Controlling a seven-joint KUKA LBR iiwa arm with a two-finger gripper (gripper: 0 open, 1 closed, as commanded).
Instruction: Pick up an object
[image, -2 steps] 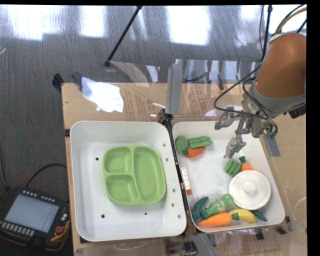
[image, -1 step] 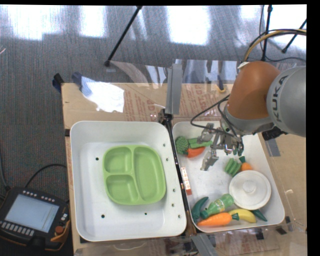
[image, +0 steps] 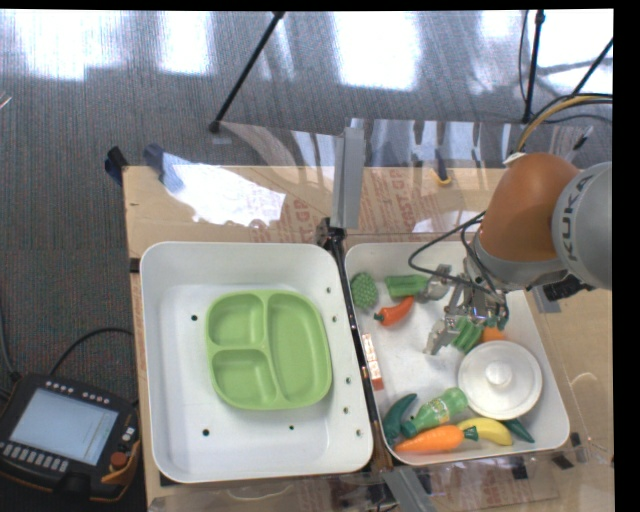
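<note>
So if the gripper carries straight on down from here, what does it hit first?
Probably the small green object right under the gripper, beside the round white lidded bowl; depth is unclear from above.

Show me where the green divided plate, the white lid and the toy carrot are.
green divided plate (image: 268, 349): camera view, on the ridge between compartments.
white lid (image: 499, 379): camera view, near its centre knob.
toy carrot (image: 432, 439): camera view, middle of its orange body.

**2 bins, arm low over the right one**

The left bin (image: 160, 300) holds a green 3-compartment plate (image: 268, 348). Over the right bin (image: 556, 395) the gripper (image: 452, 335) hangs beside a green item (image: 467, 336), just left of a white lid (image: 499, 378). A red-orange pepper (image: 397, 312) lies to its left. A carrot (image: 434, 440), banana (image: 490, 429) and green bottle (image: 440, 408) crowd the near edge.
</note>
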